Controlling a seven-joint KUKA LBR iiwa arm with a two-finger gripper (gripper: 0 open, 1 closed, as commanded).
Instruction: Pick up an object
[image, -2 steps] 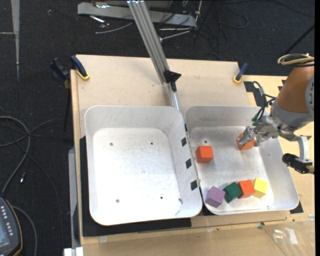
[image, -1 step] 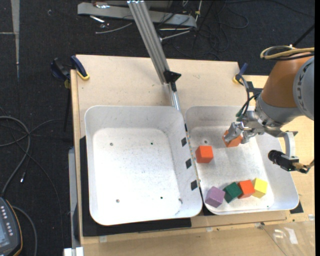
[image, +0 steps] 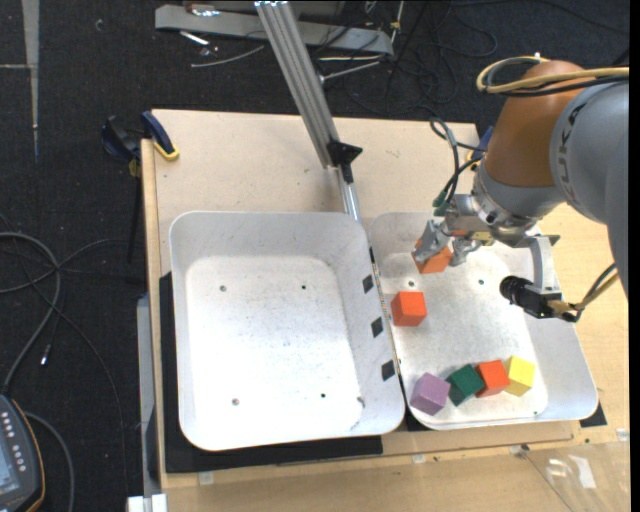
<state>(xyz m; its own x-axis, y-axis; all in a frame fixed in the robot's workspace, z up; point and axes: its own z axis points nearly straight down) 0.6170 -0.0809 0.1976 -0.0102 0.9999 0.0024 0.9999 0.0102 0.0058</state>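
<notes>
Over the right bin, at its 12 o'clock end: claw (image: 447, 243) with an orange block (image: 434, 262) between its fingers.
Step in hand: judged to be the lift, with the grasp apparently made; whether the block has cleared the bin floor cannot be told.
Next move: a straight rise, keeping the grip firm so the block does not slip out.
Arm: grey with an orange band, reaching in from 3 o'clock, wrist bent down toward the right bin (image: 556, 338).
Claw state: narrow, closed around the orange block.
Other blocks: second orange block (image: 408, 307) near the bin's centre; purple block (image: 430, 392), green block (image: 465, 383), small orange-red block (image: 493, 376) and yellow block (image: 521, 373) in a row at 6 o'clock.
Left bin (image: 200, 240): at 9 o'clock of the right bin on the tabletop (image: 250, 160).
</notes>
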